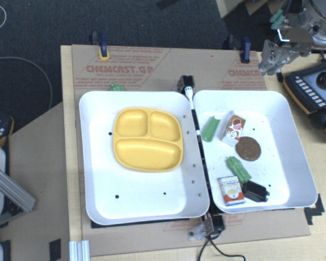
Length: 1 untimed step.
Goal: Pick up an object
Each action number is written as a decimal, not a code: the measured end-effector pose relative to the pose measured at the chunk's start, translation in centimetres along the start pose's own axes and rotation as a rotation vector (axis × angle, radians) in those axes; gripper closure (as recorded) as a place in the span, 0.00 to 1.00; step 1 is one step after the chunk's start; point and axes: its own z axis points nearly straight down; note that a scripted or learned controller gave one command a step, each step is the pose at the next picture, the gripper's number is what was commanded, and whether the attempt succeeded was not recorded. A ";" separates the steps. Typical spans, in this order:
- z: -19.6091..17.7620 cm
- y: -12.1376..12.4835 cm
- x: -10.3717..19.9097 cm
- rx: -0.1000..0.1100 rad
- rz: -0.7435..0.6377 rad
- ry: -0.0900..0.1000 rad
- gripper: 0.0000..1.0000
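My tool [270,64] hangs at the frame's upper right; its state I cannot tell. The brown disc [248,148] lies below-left of it, in the right bin [293,125].

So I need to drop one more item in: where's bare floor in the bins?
Left bin: free along the front, below the yellow plate. Right bin: free right of the brown disc. Crowded around the green pieces and small box.

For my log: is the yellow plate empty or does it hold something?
Empty. The yellow plate lies in the left bin, and its three compartments show bare yellow.
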 end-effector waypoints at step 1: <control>-9.1 -3.6 -5.6 -0.005 0.002 -0.002 1.00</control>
